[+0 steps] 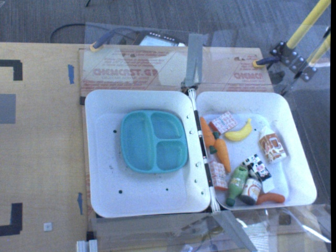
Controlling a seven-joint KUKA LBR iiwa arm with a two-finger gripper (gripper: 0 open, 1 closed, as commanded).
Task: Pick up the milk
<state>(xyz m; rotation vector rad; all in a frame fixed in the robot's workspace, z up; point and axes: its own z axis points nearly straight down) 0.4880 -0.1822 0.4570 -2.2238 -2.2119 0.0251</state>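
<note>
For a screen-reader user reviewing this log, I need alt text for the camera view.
Two shallow white bins sit side by side: the right bin holds a jumble of toy groceries, including a black-and-white cow-patterned milk carton, a banana, carrots and a green bottle. The left bin holds a teal divided plate.

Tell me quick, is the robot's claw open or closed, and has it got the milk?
Gripper: cannot be told.
The milk lies in the right bin, with nothing gripping it.

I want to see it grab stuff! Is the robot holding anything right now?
Nothing is held. The milk carton lies untouched in the right bin among the toy food.
</note>
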